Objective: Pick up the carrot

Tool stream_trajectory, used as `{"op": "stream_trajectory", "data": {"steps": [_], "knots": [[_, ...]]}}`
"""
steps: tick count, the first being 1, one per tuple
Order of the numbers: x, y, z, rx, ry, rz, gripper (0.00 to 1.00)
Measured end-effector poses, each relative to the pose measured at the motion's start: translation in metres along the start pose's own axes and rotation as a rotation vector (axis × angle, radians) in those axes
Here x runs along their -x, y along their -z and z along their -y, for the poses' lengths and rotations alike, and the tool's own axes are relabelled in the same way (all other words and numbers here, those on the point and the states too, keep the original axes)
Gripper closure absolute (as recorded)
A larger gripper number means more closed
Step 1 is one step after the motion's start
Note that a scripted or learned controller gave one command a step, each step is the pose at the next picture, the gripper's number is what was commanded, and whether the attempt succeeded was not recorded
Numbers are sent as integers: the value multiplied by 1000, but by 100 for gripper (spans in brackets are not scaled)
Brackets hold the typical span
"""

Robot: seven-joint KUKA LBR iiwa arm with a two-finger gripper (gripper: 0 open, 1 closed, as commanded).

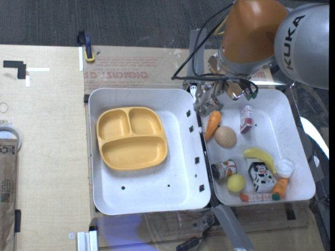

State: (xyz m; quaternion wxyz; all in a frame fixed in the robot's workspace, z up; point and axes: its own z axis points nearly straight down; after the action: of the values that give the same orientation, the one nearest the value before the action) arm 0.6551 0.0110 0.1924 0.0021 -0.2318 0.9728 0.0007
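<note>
The carrot [212, 125] is orange and lies tilted against the left wall of the right bin [293, 114], thick end up. My gripper [208, 102] hangs right over that thick end, at the bin's back left corner, touching it or very close. Cables and the wrist hide how the gripper meets the carrot. A smaller orange carrot-like piece [280, 187] lies at the bin's front right corner.
Beside the carrot are a beige egg-shaped thing [225, 137] and a small red-and-white carton [245, 118]. Nearer the front lie a banana [259, 156], a can [225, 169], a lemon [236, 183] and a cow-print carton [260, 175]. The left bin [99, 192] holds a yellow divided plate [132, 137].
</note>
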Motion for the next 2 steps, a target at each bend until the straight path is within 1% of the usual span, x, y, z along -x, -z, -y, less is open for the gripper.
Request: {"op": "stream_trajectory", "data": {"steps": [1, 2], "knots": [[3, 0, 6, 0, 363, 2, 100], [15, 0, -19, 1, 378, 2, 100]]}}
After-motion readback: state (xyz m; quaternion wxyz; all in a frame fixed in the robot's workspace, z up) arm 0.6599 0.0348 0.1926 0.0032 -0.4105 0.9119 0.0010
